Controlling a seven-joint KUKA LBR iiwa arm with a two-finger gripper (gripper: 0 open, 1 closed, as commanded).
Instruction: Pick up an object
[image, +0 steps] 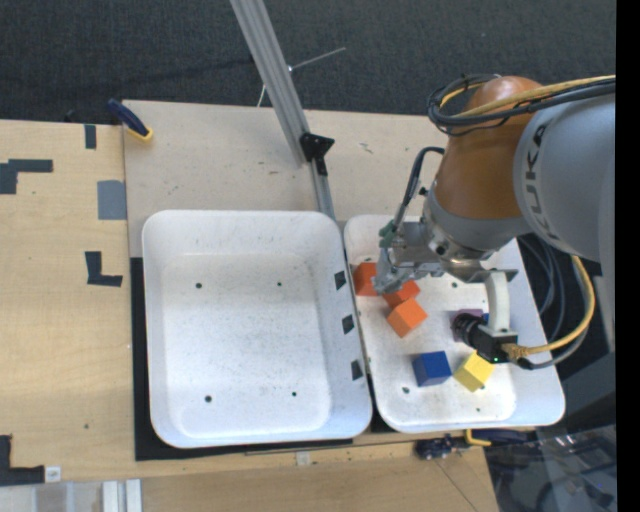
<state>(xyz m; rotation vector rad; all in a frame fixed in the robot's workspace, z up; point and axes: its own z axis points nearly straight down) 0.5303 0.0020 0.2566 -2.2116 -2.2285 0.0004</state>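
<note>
Two shallow white bins sit side by side on the bench. The left bin (240, 330) shows only its speckled white floor with a few dark dots. The right bin (520, 405) holds several small blocks: an orange cube (407, 317) near the middle, another orange block (366, 278) against the bin's left wall, a blue cube (432, 367) toward the near edge, and a yellow cube (474, 372) just beside the blue one, to its right. A small dark purple object (466, 324) lies right of the orange cube. The gripper (403, 275) hangs low over the right bin's upper-left part, right above the orange blocks; whether it is released or clenched on anything cannot be told from this angle.
</note>
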